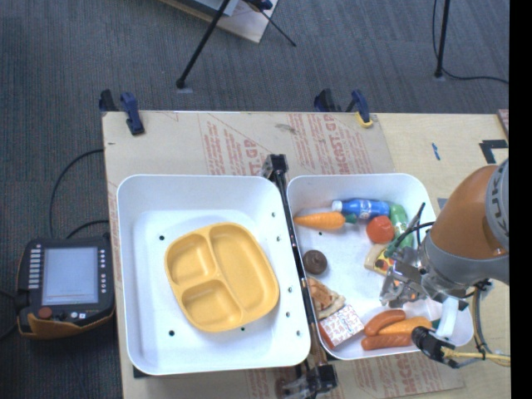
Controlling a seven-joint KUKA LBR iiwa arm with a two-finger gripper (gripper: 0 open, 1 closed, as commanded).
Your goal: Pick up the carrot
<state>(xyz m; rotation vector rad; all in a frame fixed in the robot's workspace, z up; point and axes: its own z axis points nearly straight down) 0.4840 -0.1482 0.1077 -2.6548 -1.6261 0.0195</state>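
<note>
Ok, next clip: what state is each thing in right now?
carrot: lying flat in the right bin, untouched
blue bottle: on its side
yellow tray: upright in the left bin, compartments bare
hand: low over the right bin, away from the carrot
sausages: lying side by side

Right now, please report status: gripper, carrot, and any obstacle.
Gripper low over right bin, near side, holding nothing visible. Carrot lies free at far-left of that bin. Blue bottle close beside carrot's tip.
</note>
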